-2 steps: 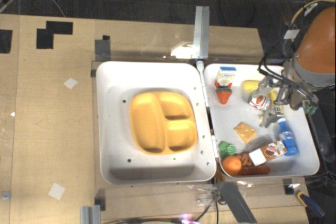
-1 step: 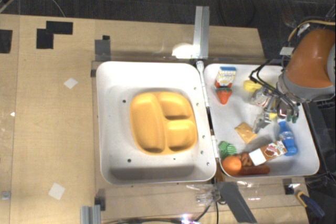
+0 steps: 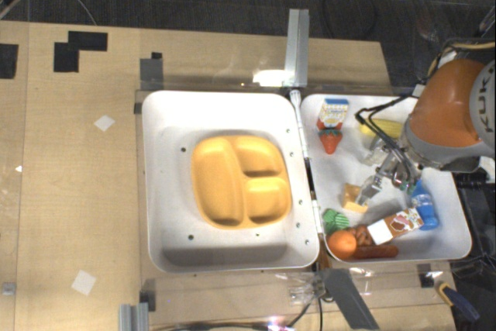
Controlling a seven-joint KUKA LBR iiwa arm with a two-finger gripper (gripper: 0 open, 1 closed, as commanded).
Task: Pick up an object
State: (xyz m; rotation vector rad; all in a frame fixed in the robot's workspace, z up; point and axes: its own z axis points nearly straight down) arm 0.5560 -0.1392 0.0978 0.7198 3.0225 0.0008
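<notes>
ROBOT ARM OVER SORTING BINS: A grey-and-orange arm [image 3: 453, 116] reaches in from the right of the frame over the right-hand white bin [image 3: 463, 240] on a wooden table [image 3: 70, 190]. Its pincer [image 3: 373, 188] hangs low near the middle of that bin, angled toward the lower left. Whether it is wide or narrow cannot be told from this angle, and nothing is seen held in it.

A tan block [image 3: 354, 203], the nearest thing, lies just below and left of the pincer; whether the two touch cannot be told.

The bin's lower left corner is crowded. A green item [image 3: 335, 219], an orange [image 3: 342, 244], a reddish-brown sausage [image 3: 377, 251] and a white-and-brown packet [image 3: 397, 225] sit packed near the lower wall, with a blue packet [image 3: 425, 213] to their right.

A small carton [image 3: 335, 111] and a strawberry [image 3: 331, 140] lie near the upper left wall, with bare floor between them and the pincer.

The left bin [image 3: 167, 167] holds a yellow divided tray [image 3: 240, 178] at its centre, with bare white floor all round.

The letters "KU" show on the arm at the right edge; the packets' labels are too small to read.
</notes>
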